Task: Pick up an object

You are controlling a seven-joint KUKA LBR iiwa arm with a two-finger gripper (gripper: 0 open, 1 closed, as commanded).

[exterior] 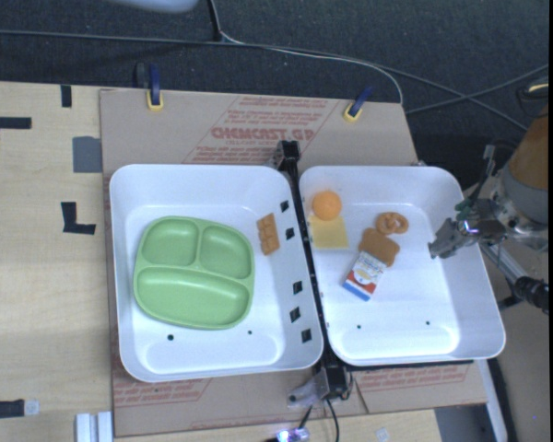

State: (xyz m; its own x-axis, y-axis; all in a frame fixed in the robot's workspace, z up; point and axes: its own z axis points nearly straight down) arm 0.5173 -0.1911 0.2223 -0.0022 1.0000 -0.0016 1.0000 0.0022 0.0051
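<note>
The right bin (442, 334) holds an orange ball (326, 204) and, just below it, a pale yellow slice (330, 235). Further right lie a brown pretzel-like piece (392, 222) and a brown toast-like piece (379, 246). A small white carton with red and blue (363, 276) lies below the toast piece. My gripper (450, 238) hangs over the right rim of this bin, to the right of the pretzel piece and apart from every object. Nothing shows in its grasp.
The left bin (129, 339) carries a green divided plate (194, 272) and a small brown cracker (268, 234) near its right wall. A black clip strip (300, 265) joins the two bins. Cardboard lies under both bins, and cables run across the back.
</note>
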